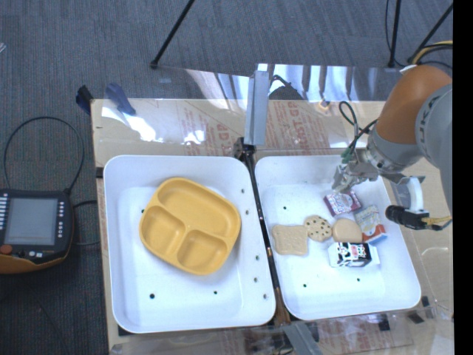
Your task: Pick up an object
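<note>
Nothing looks lifted yet: the gripper (346,182), grip state unclear, hangs at twelve o'clock of the pink packet (342,202), all items resting in the right bin (295,302).

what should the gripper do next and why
Probably lower straight down toward the pink packet. The gripper sits just above the packet's upper edge in the right bin, nothing visibly held. The packet lies at the top of the cluster, with the cookie and milk carton further off, so it looks like the easiest target.
</note>
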`<control>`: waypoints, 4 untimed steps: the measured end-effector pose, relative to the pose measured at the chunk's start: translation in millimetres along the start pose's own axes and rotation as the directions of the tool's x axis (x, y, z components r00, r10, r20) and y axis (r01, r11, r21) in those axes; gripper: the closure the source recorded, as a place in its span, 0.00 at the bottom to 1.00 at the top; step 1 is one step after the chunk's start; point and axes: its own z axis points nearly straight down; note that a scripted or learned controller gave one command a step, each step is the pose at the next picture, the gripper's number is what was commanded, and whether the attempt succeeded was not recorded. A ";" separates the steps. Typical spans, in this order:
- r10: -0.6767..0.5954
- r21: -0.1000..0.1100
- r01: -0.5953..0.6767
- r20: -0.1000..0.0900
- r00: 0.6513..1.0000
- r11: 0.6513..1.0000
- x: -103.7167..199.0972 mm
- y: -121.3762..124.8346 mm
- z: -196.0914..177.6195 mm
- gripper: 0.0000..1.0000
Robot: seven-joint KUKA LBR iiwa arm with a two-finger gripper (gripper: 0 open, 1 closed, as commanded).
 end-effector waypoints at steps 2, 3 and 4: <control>0.006 0.001 -0.006 0.004 1.000 1.000 -5.0 -3.3 17.6 0.00; 0.000 -0.002 0.000 -0.002 1.000 1.000 -0.2 0.2 6.9 1.00; 0.000 0.000 0.000 -0.003 1.000 1.000 -0.2 -0.3 7.8 0.00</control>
